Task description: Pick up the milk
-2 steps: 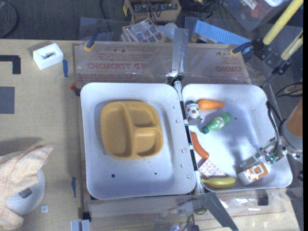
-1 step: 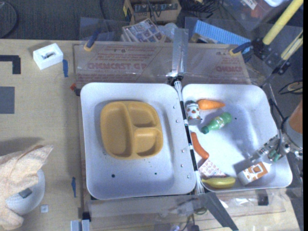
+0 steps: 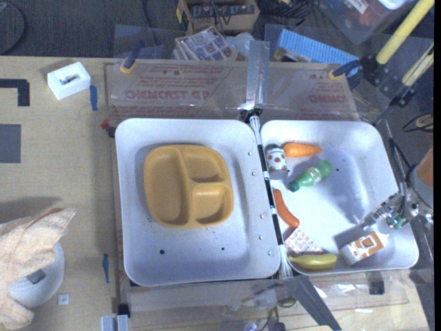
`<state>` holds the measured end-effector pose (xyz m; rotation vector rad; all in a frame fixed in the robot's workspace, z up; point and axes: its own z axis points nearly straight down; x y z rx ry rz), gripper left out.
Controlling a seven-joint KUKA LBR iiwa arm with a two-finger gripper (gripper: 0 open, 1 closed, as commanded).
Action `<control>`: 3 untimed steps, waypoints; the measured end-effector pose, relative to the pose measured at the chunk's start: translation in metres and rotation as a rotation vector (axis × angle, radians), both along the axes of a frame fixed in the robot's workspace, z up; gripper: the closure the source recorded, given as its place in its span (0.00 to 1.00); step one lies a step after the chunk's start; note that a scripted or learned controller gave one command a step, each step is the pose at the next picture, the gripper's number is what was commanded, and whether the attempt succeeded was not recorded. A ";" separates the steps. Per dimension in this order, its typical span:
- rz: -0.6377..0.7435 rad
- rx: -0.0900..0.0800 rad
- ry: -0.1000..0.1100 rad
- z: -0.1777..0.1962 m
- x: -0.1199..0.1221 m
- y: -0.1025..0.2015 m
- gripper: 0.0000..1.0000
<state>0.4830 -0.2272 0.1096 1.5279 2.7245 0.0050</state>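
The milk carton (image 3: 363,247) lies on its side near the front right corner of the right bin (image 3: 358,133), just right of a banana (image 3: 313,260). The pincer (image 3: 391,214) hangs just above and to the right of the carton, close but apart from it; whether it is spread or pressed together cannot be told.
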 end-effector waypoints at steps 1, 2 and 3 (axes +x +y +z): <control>0.126 0.002 0.012 0.045 -0.003 0.002 1.00; 0.200 0.000 0.011 0.055 -0.002 0.005 1.00; 0.328 -0.001 0.012 0.061 0.005 0.005 1.00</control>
